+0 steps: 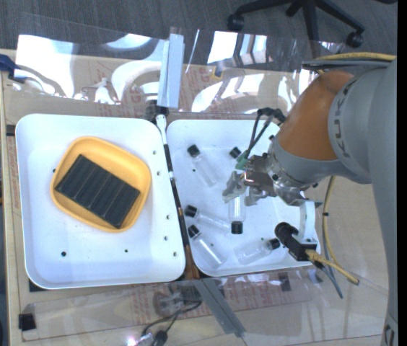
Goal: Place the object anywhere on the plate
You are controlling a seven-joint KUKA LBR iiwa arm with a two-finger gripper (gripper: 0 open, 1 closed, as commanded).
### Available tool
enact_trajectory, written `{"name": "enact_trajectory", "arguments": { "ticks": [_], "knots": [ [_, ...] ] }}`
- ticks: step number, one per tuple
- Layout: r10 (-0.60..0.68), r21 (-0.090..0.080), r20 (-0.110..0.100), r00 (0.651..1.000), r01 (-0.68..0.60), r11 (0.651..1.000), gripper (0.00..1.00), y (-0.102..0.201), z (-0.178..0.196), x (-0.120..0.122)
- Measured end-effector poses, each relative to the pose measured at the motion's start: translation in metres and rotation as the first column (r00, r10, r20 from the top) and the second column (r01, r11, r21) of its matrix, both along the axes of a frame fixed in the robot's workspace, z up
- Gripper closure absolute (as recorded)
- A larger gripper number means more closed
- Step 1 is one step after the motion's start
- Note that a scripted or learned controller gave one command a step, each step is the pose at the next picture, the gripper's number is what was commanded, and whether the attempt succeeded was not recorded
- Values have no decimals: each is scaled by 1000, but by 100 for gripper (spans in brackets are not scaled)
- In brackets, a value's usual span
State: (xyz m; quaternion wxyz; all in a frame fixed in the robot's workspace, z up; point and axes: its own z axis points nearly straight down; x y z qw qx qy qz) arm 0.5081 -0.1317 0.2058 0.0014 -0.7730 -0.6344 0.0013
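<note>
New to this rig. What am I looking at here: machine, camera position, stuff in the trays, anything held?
One fixed camera looks down at a slant on a bench with two shallow white bins. The grey machine with the orange band is a robot arm reaching in from the right; its gripper hangs over the right bin. That bin holds several small clear vials with black caps, scattered and lying on their sides. One vial lies just under the gripper, but I cannot tell whether it is gripped. The left bin holds a yellow plate with a dark ribbed rectangular pad on it. The job is to put an object on that plate.
</note>
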Motion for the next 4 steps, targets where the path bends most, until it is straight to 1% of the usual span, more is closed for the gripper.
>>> {"name": "enact_trajectory", "arguments": {
  "ticks": [1,2,3,4],
  "knots": [
    [117,0,2,993,-117,993,100,52,-2,19],
    [206,1,0,979,-206,979,100,124,-11,44],
    [205,1,0,979,-205,979,0,123,-11,44],
    [212,2,-3,977,-212,977,100,124,-2,44]
  ]
}}
